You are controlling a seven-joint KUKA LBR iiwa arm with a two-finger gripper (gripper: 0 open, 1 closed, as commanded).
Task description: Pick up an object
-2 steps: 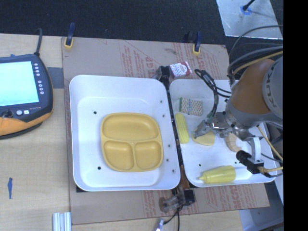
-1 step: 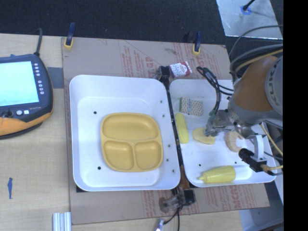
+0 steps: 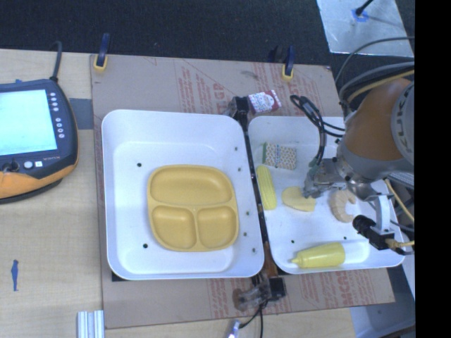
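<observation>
The camera view showed, nearest, a yellow squeeze bottle (image 3: 320, 256) lying along the front wall of the right bin (image 3: 282, 263); it looked light, smooth and rounded, so likely slippery, best taken across its body. Farther in, the gripper (image 3: 315, 186) hung just over a pale yellow flat piece (image 3: 299, 199), with whether the jaws were spread or pressed together impossible to tell. A corn cob (image 3: 266, 186), a beige lump (image 3: 343, 205) and a patterned card (image 3: 280, 155) crowded round, while the left bin (image 3: 120, 129) held a yellow divided tray (image 3: 192, 207).
</observation>
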